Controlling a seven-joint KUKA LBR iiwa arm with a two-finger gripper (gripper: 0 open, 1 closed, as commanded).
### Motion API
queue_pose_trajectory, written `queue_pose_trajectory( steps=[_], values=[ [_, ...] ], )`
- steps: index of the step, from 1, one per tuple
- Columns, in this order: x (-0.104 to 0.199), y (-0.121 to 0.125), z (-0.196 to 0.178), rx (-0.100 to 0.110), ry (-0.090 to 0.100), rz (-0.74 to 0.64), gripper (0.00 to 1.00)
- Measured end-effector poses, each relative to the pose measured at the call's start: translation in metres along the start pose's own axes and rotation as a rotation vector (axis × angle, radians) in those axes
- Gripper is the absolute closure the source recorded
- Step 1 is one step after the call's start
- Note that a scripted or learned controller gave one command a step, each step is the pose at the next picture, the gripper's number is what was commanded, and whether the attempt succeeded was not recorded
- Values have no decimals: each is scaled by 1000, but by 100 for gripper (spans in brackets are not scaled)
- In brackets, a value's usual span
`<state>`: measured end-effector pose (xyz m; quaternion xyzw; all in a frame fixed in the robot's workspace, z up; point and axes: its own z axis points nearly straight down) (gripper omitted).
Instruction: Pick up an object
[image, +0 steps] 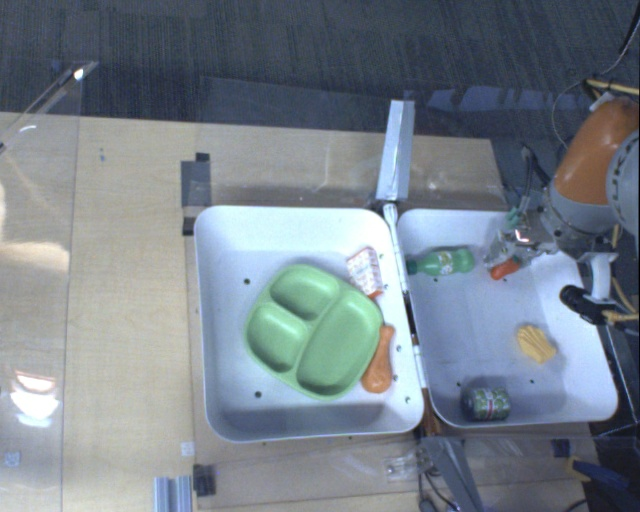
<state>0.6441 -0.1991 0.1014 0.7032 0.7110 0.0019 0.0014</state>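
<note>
**Arm at the right bin's far corner, objects spread over both bins**

Toward three o'clock from the middle of the desk (120, 330) sits the right bin (470, 345), and the arm (600, 165) reaches over its one o'clock corner. The tool (520, 238) hangs low there, just above a small red-orange object (505, 268) that lies on the bin floor near the far wall. Whether the tool is released or clenched cannot be told at this size, and nothing can be seen held in it.

Within the right bin, a green bottle (441, 263) lies on its side at about eleven o'clock, its cap end near the wall shared with the other bin. A yellow ridged object (537, 343) lies at about three o'clock from the bin's middle, well apart from the bottle. A small can (486, 402) with a green label lies on its side at six o'clock, close to the near wall.

The left bin (225, 300) holds a green divided tray (313, 329) that covers most of its middle. At the tray's one o'clock edge lies a small red-and-white packet (364, 268), touching or just beside the tray. An orange carrot-shaped object (380, 360) lies along the tray's four o'clock edge, between the tray and the bin's right wall.
</note>
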Motion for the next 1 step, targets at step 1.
queue_pose_trajectory(
  steps=[1],
  values=[
    [94,10,-92,2,0,3,100]
  ],
)
